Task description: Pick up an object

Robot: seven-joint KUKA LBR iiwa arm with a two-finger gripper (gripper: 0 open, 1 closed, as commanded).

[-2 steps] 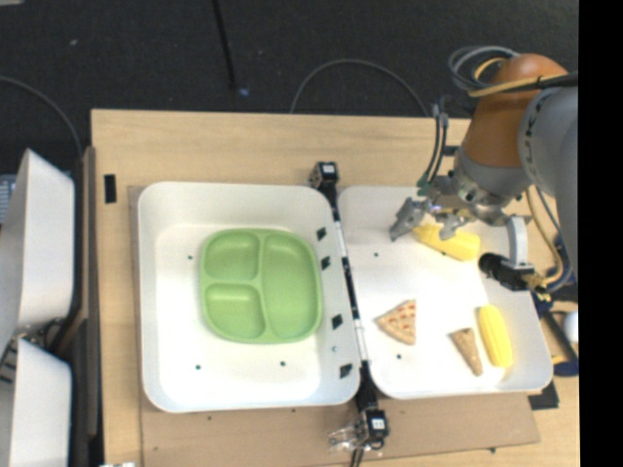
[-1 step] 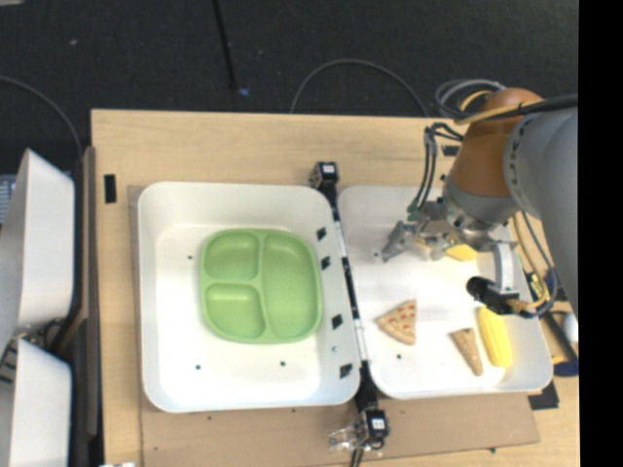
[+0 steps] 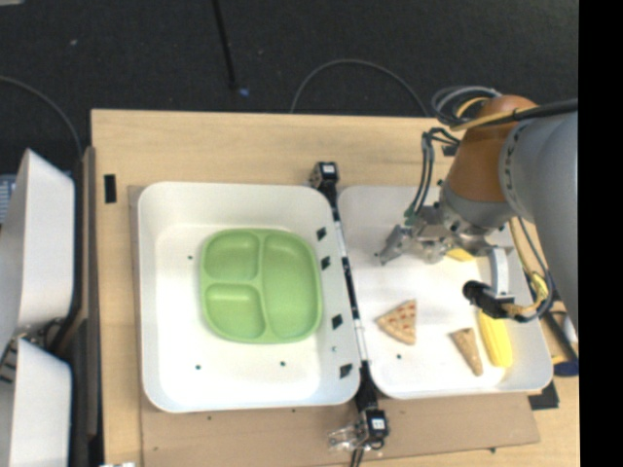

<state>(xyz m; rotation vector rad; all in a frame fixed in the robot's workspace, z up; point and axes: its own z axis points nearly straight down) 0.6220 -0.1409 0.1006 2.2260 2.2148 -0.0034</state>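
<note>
In the right white bin [image 3: 389, 212] lie a tan pizza-like wedge [image 3: 399, 321], a narrower tan wedge [image 3: 468, 349] and a long yellow piece [image 3: 495, 340] with a dark end near the right wall. A small yellow piece [image 3: 460, 255] peeks out beneath the wrist. My gripper [image 3: 409, 241] hangs low over the upper middle of this bin, above and apart from the wide wedge. The grey arm with its orange band [image 3: 482, 159] comes in from the right.
The left white bin [image 3: 161, 261] holds a green divided plate [image 3: 261, 283]. A black-clipped divider [image 3: 341, 270] separates the bins. Cables loop by the arm at the right bin's far right. White boxes [image 3: 39, 232] stand off the bench at left.
</note>
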